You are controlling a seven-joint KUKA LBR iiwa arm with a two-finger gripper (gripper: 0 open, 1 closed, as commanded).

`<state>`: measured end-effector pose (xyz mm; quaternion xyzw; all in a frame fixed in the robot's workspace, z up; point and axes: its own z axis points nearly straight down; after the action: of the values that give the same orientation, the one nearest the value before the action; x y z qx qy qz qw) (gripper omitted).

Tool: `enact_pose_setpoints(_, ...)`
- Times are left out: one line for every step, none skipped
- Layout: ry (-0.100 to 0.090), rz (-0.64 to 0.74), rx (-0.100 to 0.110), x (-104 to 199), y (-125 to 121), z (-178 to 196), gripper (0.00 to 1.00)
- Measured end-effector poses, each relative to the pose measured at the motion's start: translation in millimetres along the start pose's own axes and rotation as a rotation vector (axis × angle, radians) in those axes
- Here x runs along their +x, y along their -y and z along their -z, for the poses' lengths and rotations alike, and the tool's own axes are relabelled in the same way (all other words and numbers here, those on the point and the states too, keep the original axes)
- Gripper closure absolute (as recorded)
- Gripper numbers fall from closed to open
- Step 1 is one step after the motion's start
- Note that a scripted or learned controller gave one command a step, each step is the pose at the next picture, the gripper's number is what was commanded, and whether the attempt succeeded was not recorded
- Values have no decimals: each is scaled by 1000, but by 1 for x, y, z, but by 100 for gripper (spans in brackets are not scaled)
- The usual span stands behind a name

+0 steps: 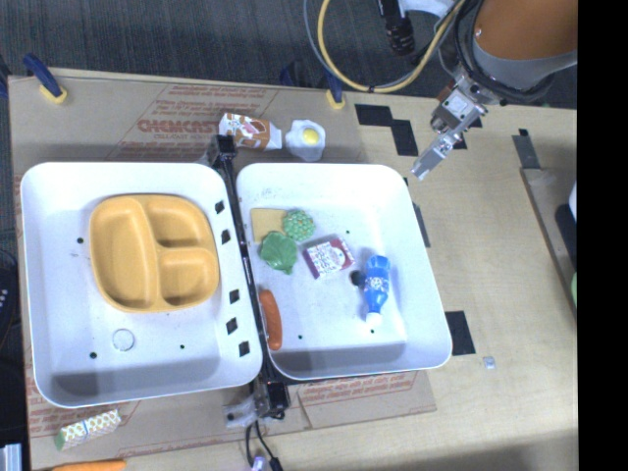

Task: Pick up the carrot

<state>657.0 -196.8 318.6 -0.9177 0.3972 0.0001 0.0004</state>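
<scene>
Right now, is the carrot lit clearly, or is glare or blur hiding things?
In the camera view the carrot is evenly lit and fairly sharp against the right bin wall; that bin's floor shows only mild white glare and soft shadows; the claw looks a bit small and soft.

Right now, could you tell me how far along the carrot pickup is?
Nothing looks done yet: the carrot lies flat in the right bin, against its left wall, untouched. In hand is only the approach: the hand hangs outside that bin, beyond its upper right corner, with nothing seen in it. Left to do: travel across the bin past the blue bottle and green items, descend, grip the carrot and lift it.
</scene>
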Motion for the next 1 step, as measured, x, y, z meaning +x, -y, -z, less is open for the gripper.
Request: enact_pose_setpoints(-1, 239, 3, 4, -4, -4, 100)
